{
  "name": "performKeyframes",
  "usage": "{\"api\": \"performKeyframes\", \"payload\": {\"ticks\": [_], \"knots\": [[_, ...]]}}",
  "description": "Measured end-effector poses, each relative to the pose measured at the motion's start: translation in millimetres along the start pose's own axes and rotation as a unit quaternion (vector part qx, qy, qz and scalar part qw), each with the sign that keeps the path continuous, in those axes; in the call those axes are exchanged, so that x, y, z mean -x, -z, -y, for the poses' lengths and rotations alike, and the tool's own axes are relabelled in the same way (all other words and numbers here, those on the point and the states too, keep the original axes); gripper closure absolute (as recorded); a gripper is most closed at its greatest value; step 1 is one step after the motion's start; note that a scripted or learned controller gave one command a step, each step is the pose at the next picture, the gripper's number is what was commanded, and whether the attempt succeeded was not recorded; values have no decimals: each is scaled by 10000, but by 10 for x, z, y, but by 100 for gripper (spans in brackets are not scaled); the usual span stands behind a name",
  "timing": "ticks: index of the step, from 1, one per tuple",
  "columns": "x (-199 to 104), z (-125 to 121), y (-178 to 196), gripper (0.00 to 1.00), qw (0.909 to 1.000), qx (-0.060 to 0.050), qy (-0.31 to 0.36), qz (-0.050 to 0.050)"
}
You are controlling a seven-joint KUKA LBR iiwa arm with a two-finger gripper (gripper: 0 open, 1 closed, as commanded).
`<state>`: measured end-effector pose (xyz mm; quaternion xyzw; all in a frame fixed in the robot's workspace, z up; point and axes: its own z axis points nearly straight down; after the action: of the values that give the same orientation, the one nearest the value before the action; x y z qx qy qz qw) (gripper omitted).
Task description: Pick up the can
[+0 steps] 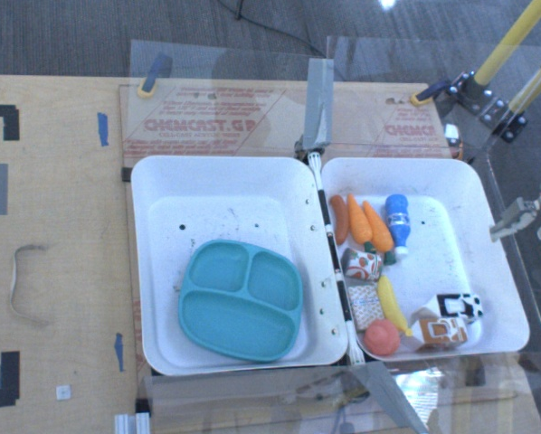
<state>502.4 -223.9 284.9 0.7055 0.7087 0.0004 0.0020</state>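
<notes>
The can (361, 263) is small, with a red, white and brown label. It lies in the right bin (488, 197) close to the divider between the bins. Two orange carrots (359, 220) lie just behind it, and a yellow banana (391, 304) lies just in front of it. A patterned packet (365, 306) touches the can's front side.
The right bin also holds a blue bottle (397, 221), a red ball (383, 337), a brown and white carton (441, 332) and a black and white object (460, 306). A teal divided plate (242, 298) lies in the left bin (162, 188). A grey metal bracket (517, 217) sticks in at the right edge.
</notes>
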Motion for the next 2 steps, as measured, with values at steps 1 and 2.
{"api": "performKeyframes", "payload": {"ticks": [1,2], "knots": [[-337,112,-1500,0,9991,-23,-425,-13],[-415,-840,-1968,0,9996,21,-276,5]]}}
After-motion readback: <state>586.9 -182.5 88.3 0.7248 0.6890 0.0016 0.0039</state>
